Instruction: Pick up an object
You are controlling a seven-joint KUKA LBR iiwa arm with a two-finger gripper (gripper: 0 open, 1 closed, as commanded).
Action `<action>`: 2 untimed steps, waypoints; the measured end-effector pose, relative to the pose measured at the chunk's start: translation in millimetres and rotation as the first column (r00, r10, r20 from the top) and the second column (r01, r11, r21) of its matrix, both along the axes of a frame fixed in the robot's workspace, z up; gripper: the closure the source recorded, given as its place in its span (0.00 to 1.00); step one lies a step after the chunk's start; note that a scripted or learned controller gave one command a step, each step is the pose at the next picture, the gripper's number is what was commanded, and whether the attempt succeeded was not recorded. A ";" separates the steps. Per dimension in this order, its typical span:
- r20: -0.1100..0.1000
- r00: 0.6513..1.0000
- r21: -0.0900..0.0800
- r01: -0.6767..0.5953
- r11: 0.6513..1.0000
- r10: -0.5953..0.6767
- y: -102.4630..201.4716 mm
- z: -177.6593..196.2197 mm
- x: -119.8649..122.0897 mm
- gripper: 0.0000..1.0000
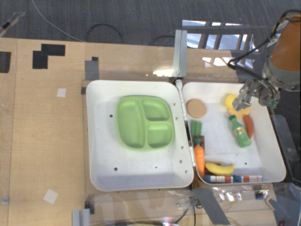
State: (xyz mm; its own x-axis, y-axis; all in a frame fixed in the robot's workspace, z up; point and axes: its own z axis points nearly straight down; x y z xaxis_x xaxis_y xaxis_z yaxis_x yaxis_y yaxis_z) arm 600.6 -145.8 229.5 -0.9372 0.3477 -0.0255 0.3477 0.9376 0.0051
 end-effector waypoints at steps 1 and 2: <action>-0.014 1.000 0.002 0.001 1.000 -0.001 -0.9 -7.4 -3.2 0.00; -0.009 0.999 0.000 0.042 0.999 -0.042 -41.6 -124.6 -28.3 0.00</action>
